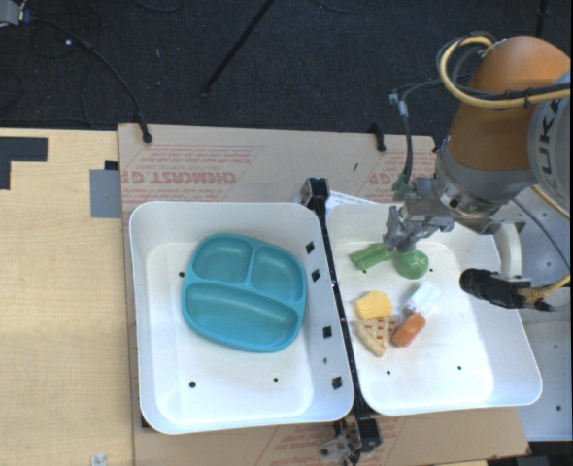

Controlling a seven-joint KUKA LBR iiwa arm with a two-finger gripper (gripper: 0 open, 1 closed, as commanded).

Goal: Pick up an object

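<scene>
Left bin (pixel 160 260): white plastic, smooth, faint sheen.
Right bin (pixel 481 377): same white plastic, smooth.
Divided plate (pixel 243 291), centre of left bin: teal plastic, smooth, satin gloss.
Green toy (pixel 410 262), 12 o'clock in right bin: glossy plastic.
Yellow piece (pixel 372 306), orange piece (pixel 408 329): smooth plastic look.
Sheet under bins (pixel 199 168): brown corrugated cardboard, matt, printed red.
Bench top (pixel 44 309), 9 o'clock: pale wood-grain, matt.
Arm band (pixel 505 95): orange, glossy.
Gripper (pixel 408 229): dull grey metal.
</scene>
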